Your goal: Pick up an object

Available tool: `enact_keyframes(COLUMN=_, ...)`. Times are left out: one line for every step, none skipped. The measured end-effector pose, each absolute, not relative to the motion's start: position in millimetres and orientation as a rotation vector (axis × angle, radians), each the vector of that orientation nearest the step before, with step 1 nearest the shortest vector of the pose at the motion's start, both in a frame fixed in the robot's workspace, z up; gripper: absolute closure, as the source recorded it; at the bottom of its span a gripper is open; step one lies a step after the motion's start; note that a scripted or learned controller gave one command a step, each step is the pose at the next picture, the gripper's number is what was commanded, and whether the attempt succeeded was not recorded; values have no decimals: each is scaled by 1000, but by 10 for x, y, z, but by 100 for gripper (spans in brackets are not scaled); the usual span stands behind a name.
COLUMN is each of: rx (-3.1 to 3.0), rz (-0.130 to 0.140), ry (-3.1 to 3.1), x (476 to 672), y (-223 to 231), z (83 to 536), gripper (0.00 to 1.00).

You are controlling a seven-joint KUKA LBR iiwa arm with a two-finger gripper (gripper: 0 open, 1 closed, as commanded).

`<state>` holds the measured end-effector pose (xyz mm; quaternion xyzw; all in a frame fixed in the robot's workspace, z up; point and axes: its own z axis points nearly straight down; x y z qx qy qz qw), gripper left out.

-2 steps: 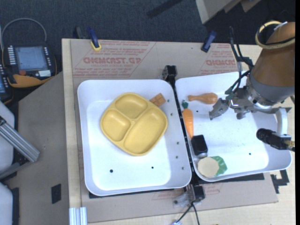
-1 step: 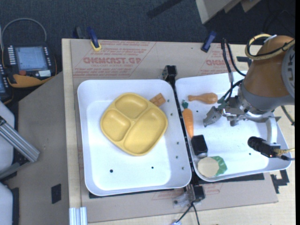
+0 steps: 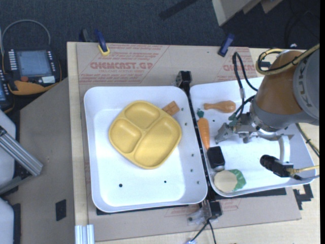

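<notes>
Left of the pincer (image 3: 226, 132), state undeterminable, the long orange plastic carrot (image 3: 203, 132) is lying, long axis near-to-far.

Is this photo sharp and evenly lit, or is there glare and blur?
In the camera view: even, soft light; the yellow divided plate and carrot look crisp; white bins are bright but not blown out; faint shadows beneath the arm; dark floor.

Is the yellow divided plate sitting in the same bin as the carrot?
No: the yellow divided plate lies in the left bin, while the carrot lies in the right bin.
</notes>
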<state>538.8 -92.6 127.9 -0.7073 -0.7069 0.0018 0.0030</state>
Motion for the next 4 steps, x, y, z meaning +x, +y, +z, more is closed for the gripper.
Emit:
enact_keyframes(rx=-2224, rz=0, ry=-2221, x=5400, y=-933, z=858, gripper=0)
enact_keyframes(rx=-2230, rz=-11, ry=-2226, x=5428, y=-934, z=1002, gripper=100)
enact_keyframes(rx=-2225, rz=-5, ry=-2226, x=5412, y=-949, z=1633, gripper=100)
enact_keyframes(rx=-2225, rz=-5, ry=-2226, x=5474, y=-1031, z=2118, gripper=100)
